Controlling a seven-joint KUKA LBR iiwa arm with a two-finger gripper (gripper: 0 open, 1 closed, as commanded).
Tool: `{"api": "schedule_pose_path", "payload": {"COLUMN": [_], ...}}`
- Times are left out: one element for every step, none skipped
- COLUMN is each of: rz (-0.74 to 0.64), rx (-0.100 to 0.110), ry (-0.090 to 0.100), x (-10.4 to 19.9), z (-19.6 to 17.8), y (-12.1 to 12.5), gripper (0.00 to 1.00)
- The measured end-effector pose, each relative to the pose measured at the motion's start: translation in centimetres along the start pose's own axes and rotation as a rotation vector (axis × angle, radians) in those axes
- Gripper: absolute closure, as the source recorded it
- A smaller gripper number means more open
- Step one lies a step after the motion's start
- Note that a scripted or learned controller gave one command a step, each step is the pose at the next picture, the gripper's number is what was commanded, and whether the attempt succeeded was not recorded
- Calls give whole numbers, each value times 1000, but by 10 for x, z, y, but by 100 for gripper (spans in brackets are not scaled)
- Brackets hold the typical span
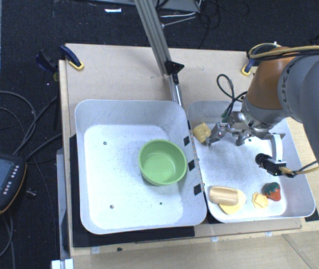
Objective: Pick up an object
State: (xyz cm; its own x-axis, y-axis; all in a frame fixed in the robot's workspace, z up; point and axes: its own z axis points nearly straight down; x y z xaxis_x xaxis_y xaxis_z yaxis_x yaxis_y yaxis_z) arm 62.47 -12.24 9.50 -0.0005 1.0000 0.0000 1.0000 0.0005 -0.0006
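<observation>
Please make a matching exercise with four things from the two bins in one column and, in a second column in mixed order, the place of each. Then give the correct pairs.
Things:
1. green bowl
2. yellow chunk
3. red strawberry-like toy
4. tan bun-like piece

Places:
A. right bin, front right corner area
B. left bin, near its middle
C. right bin, front left, on a yellow piece
D. right bin, back left, near the end effector

Pairs: 1-B, 2-D, 3-A, 4-C
</observation>
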Motion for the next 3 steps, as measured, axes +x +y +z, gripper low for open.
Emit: {"api": "schedule_pose_path", "payload": {"rz": [0,0,0], "rx": [-1,-5,-5], "ry": [0,0,-1], "x": [0,6,6], "z": [-11,-59,-112], "y": [0,8,9], "gripper": [100,100,100]}}
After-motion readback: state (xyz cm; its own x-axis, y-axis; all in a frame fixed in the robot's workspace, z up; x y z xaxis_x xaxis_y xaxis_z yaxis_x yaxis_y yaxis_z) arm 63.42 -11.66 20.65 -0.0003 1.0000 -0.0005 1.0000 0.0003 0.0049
